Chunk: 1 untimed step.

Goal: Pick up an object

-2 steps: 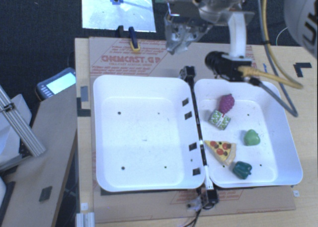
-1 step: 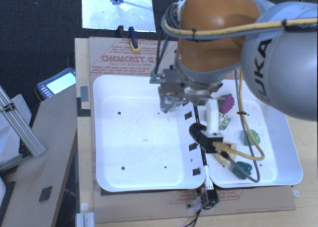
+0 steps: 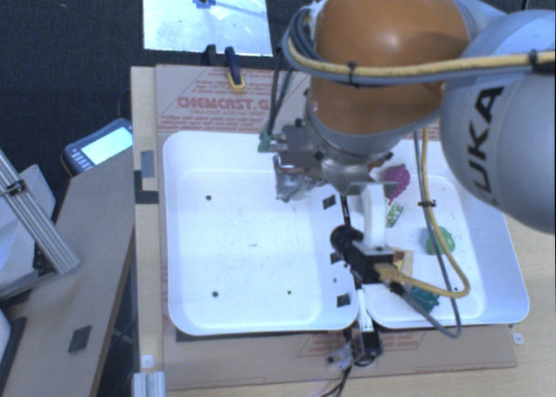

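The big grey arm point(image 3: 499, 117) with its orange dome point(image 3: 387, 35) leans in from the right and covers much of the far side of the right bin point(image 3: 495, 300). Under it the tabletop point(image 3: 174, 91) carries a brown cardboard sheet with red lettering, and on that the two white bins sit side by side; the left bin point(image 3: 243, 239) shows just a few small dark specks on its floor. A yellow cable point(image 3: 426, 239) loops down from the arm across the right bin, and a black cable bundle runs along the seam between the bins towards the near edge. Off the left side stands a grey board, with a small device with a lit screen point(image 3: 100, 148) behind it. A shiny square plate point(image 3: 204, 4) lies beyond the tabletop at the back.

The hand point(image 3: 304, 174) hangs below the wrist over the far right part of the left bin, close to the seam; from here I cannot tell how it is set. In the right bin, well apart from the hand, lie a magenta object point(image 3: 397, 180) half tucked under the arm, a small green piece point(image 3: 395, 215) just beside it, a round green object point(image 3: 439, 239) further right, and a teal object point(image 3: 424, 300) near the front rim
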### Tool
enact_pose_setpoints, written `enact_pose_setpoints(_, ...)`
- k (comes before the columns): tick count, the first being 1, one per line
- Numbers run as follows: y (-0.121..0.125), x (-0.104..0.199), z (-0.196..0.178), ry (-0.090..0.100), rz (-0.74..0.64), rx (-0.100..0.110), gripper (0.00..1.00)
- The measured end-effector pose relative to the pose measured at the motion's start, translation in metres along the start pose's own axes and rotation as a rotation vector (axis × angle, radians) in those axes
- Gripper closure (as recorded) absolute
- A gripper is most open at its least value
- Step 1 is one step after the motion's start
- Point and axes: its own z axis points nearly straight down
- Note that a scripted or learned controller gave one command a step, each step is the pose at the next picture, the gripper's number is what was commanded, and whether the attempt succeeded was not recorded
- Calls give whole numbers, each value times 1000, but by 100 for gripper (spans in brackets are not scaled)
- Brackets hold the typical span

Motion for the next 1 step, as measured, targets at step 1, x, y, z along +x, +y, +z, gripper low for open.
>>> enact_pose_setpoints(1,-3,-21,96,-5,7,10,100)
